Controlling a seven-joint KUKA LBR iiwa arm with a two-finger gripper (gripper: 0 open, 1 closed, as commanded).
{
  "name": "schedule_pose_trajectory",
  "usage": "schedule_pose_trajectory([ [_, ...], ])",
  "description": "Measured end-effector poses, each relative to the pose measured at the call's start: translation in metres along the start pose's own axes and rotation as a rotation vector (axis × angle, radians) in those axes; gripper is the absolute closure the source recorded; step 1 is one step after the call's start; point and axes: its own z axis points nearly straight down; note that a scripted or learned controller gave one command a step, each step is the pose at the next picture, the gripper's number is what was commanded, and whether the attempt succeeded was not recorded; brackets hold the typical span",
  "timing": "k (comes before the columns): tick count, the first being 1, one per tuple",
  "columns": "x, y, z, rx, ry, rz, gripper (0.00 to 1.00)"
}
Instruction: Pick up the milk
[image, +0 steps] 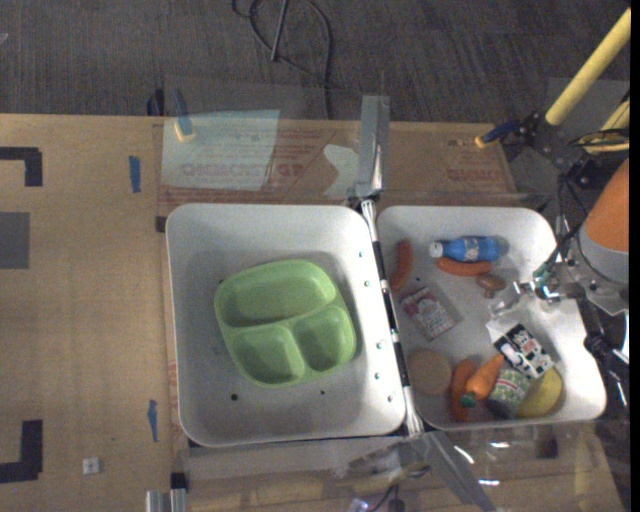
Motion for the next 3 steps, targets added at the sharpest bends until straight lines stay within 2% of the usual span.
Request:
schedule_pose_trajectory([
  [1, 0.014, -0.062, 0.028, -0.004, 0.008, -0.029, 0.0],
  [2, 0.006, -0.063, 0.017, -0.01, -0.008, -0.021, 1.0],
  [3, 0.073, -0.067, -0.063, -0.002, -0.009, -0.014, 1.0],
])
